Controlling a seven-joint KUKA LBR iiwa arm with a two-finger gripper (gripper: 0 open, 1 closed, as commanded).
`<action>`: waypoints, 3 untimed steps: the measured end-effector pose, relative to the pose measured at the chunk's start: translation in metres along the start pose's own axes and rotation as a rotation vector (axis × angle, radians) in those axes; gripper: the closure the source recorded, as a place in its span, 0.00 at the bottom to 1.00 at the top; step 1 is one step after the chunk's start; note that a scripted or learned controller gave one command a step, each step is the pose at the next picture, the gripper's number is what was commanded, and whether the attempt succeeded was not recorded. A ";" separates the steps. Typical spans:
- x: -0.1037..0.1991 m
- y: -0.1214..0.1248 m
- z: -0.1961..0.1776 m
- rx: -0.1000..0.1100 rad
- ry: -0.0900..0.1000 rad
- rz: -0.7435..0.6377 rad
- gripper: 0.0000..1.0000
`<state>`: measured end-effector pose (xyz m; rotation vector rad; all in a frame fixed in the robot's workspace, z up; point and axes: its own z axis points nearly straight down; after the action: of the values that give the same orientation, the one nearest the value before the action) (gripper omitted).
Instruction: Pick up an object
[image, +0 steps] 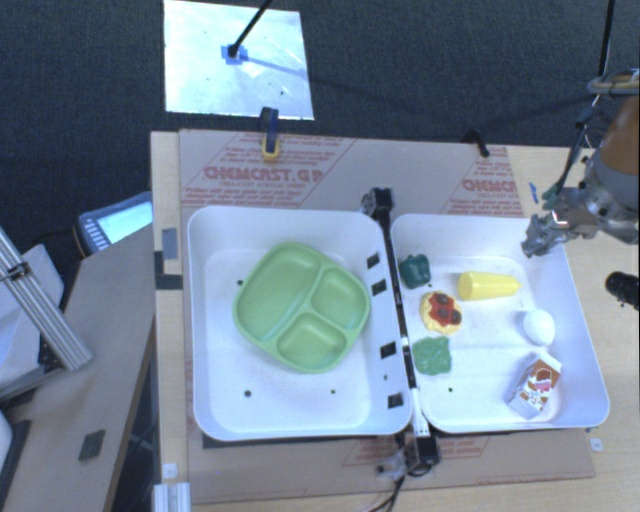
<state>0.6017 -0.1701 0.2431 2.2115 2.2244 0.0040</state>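
From my console, the gripper (537, 240), grip state impossible to tell, hovers at the right bin's (590, 330) far corner, the yellow corn cob (488, 286) lying crosswise just down-left.

Green divided plate (302, 307) in left bin (215, 400); toy foods scattered across right bin (590, 395).
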 end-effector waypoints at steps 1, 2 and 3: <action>0.063 0.010 0.000 0.003 0.003 -0.004 1.00; 0.119 0.013 -0.004 0.003 0.003 -0.005 1.00; 0.170 0.015 -0.004 0.004 0.004 -0.004 1.00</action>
<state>0.6159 0.0001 0.2464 2.2106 2.2323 0.0040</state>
